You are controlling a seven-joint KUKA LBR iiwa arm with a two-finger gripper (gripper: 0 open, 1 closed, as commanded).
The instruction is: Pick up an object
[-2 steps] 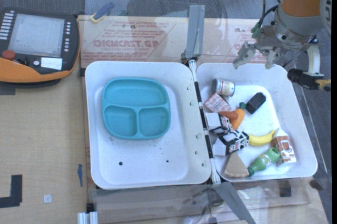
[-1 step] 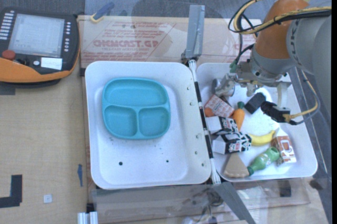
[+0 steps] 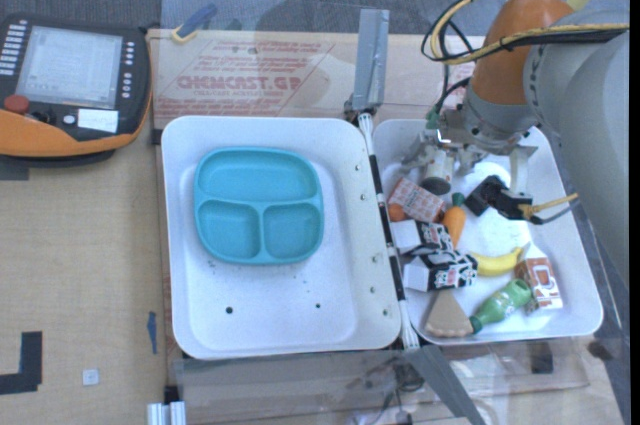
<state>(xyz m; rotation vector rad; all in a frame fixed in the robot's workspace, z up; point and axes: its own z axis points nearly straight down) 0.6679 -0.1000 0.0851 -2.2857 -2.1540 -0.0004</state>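
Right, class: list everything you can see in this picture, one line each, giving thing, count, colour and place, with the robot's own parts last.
White bins: two, white, side by side on the bench.
Divided plate: one, turquoise, in the left bin.
Banana: one, yellow, in the right bin.
Carrot: one, orange, in the right bin, above the banana.
Bottle: one, green, near the right bin's front.
Wedge: one, tan, at the right bin's front edge.
Carton: one, black and white, by the divider.
Small box: one, red and white, right of the banana.
Control pendant: one, orange and grey, left of the bins.
Arm: one, grey with orange band, over the right bin.
Gripper: one, dark, low among the items.
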